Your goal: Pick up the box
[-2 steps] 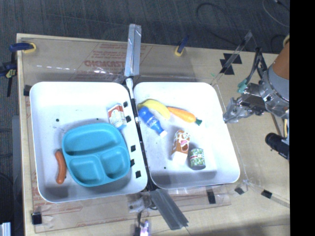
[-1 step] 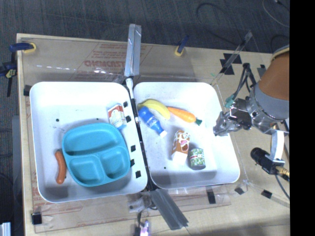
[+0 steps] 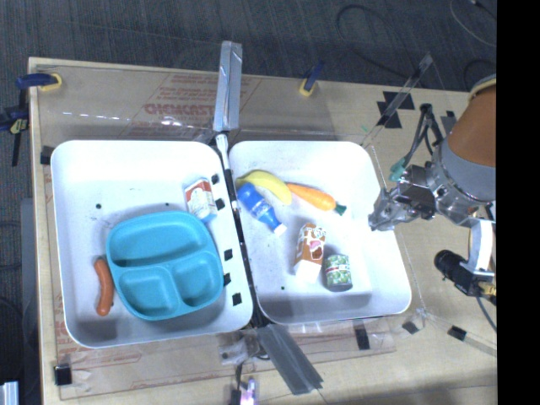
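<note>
A small red and white box (image 3: 199, 197) lies in the left bin (image 3: 67, 192), against the divider and just above the blue tray. A second carton (image 3: 310, 247), white with orange print, stands in the right bin (image 3: 384, 289) beside a green can. My gripper (image 3: 385, 215) hangs over the right bin's right rim, about a hand's width to the right of the orange carton and apart from it. Nothing is visibly held by it.
A blue three-part tray (image 3: 165, 265) and a sausage (image 3: 104, 285) lie in the left bin. The right bin holds a banana (image 3: 263, 183), a carrot (image 3: 314, 197), a blue bottle (image 3: 258, 207) and a green can (image 3: 337, 272). Cables and clamps lie on the bench at right.
</note>
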Robot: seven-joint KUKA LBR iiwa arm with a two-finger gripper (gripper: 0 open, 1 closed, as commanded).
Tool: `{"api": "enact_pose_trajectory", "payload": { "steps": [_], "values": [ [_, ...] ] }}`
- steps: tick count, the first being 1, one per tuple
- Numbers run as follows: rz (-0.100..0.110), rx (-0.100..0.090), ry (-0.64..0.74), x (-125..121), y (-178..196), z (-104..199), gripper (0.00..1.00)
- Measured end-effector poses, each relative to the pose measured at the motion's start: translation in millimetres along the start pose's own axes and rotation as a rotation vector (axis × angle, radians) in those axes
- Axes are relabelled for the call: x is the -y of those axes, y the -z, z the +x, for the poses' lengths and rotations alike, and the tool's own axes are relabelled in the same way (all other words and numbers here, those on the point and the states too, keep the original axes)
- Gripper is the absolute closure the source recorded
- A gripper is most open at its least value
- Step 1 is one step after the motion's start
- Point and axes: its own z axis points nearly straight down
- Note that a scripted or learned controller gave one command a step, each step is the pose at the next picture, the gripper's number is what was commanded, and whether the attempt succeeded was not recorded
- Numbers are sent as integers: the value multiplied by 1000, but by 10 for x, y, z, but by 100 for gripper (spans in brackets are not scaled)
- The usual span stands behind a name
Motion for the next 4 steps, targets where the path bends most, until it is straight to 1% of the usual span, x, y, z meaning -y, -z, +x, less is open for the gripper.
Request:
{"api": "enact_pose_trajectory", "payload": {
  "steps": [1,2,3,4],
  "values": [
    [-1,-1,-41,-1,-103,-22,100],
    [1,-1,-34,-6,-3,-17,100],
    [-3,-1,-250,-58,333,53,100],
    [-1,-1,-336,2,5,-13,100]
  ]
}}
